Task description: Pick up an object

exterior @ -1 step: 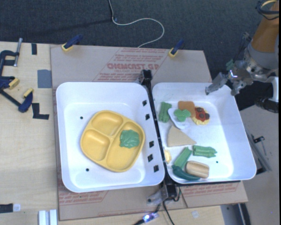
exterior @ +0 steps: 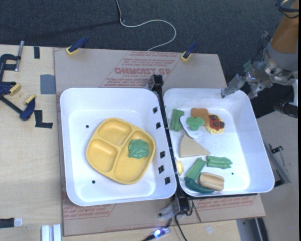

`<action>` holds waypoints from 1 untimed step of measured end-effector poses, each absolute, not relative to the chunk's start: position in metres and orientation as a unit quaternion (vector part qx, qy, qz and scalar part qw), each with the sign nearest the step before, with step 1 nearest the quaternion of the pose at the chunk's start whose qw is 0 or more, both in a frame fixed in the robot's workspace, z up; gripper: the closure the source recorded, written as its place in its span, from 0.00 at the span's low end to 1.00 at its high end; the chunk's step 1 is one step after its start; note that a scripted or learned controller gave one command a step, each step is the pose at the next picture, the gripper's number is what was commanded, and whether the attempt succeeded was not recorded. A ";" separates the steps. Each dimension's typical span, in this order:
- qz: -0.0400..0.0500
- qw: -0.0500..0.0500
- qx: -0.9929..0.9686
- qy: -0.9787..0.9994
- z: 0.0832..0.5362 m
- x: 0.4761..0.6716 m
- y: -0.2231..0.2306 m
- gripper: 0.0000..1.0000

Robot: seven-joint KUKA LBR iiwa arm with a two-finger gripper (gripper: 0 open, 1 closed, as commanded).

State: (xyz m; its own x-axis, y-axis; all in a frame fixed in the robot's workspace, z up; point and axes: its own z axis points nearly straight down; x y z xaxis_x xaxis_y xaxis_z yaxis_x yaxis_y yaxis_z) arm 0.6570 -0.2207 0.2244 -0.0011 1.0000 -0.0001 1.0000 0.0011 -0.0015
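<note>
Pincer (exterior: pixel 230 88) is hovering at the upper right of the frame, over the top rim of the right bin (exterior: pixel 256 134); whether it is open cannot be told, and nothing is showing in its grip. Toy food (exterior: pixel 200 144) is lying in that bin, lower and left of it. Judged step: approach. Next move is calling for descent over one piece.

Grey arm reaching in from the right, orange band showing above the wrist, gripper (exterior: pixel 234 87) pointing down-left, hanging tilted, carrying nothing.
</note>
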 end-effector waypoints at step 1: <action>0.002 0.001 -0.706 -0.708 0.181 0.655 -0.218 0.00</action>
State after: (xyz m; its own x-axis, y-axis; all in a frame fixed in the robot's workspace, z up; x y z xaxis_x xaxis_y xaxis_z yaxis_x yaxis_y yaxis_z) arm 0.6545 -0.2180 0.1809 -0.0026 1.0000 -0.0008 1.0000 0.0026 -0.0046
